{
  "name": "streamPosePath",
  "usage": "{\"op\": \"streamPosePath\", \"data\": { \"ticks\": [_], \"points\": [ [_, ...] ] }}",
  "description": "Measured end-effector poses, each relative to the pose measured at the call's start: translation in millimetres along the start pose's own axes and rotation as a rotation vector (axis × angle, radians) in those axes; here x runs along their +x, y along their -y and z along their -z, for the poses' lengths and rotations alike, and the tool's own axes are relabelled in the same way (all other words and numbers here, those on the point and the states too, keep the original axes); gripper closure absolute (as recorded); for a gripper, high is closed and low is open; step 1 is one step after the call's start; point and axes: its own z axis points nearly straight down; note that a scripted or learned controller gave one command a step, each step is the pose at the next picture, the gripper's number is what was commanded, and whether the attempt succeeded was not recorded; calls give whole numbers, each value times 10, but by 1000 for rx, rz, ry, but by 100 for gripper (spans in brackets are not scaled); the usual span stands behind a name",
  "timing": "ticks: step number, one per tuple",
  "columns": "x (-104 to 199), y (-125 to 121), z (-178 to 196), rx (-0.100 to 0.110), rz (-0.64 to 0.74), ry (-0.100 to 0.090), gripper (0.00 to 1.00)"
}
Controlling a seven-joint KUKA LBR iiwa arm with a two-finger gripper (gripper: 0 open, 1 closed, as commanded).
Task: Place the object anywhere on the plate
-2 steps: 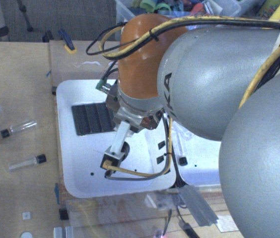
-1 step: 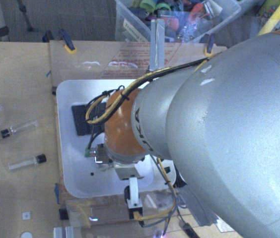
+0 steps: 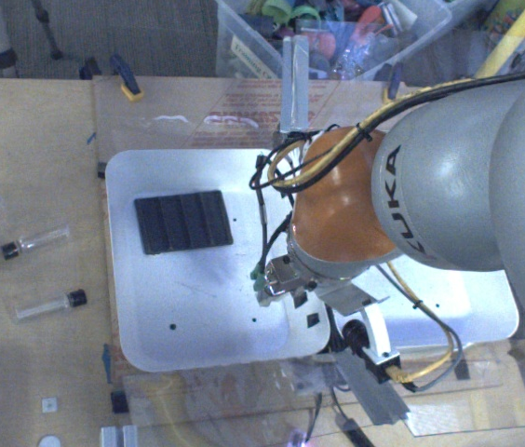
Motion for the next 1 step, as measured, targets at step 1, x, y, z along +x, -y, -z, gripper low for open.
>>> {"op": "streamPosePath", "data": {
  "ticks": [1],
  "points": [
    [217, -67, 1734, 1, -347, 1, 100]
  ]
}}
